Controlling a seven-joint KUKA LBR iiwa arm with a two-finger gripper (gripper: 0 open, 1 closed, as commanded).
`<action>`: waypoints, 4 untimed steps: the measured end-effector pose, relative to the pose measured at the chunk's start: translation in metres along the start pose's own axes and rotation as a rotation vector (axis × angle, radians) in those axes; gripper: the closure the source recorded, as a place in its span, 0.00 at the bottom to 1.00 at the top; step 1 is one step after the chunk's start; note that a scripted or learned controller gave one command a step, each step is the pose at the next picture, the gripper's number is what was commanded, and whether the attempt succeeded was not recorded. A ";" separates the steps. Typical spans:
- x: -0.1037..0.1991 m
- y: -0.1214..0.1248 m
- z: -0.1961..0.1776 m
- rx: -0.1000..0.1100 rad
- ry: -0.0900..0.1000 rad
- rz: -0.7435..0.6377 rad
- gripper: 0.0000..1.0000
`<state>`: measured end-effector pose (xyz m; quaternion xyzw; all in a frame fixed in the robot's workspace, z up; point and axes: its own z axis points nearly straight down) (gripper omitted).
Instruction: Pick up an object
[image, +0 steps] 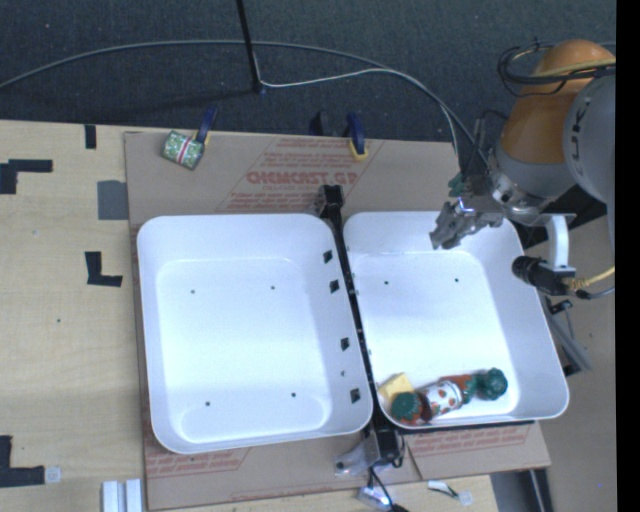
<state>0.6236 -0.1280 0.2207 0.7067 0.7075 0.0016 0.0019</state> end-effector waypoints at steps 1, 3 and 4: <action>0.005 0.005 -0.044 0.001 0.000 0.000 1.00; 0.053 -0.012 -0.057 0.007 0.001 -0.002 1.00; 0.091 -0.029 -0.050 0.006 0.001 -0.002 1.00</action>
